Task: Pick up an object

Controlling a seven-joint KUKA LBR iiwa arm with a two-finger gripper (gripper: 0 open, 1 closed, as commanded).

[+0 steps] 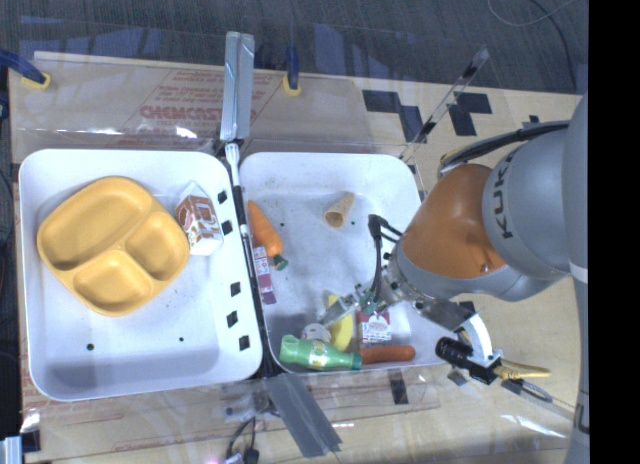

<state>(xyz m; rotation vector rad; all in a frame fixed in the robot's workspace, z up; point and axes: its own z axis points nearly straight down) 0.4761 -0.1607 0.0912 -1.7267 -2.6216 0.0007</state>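
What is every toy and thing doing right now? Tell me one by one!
yellow tray: flat in left bin, nothing in it
small carton: lying beside the tray
carrot: lying at right bin's left wall
cone: on its side
green bottle: on its side
gripper: low over the pile in right bin

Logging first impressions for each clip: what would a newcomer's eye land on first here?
Probably the big yellow divided tray filling much of the left bin, with a small brown carton by its right edge. Next, the grey arm's orange band looming over the right bin, its gripper down among a cluster near the front: a green bottle, a yellow piece, a red stick.
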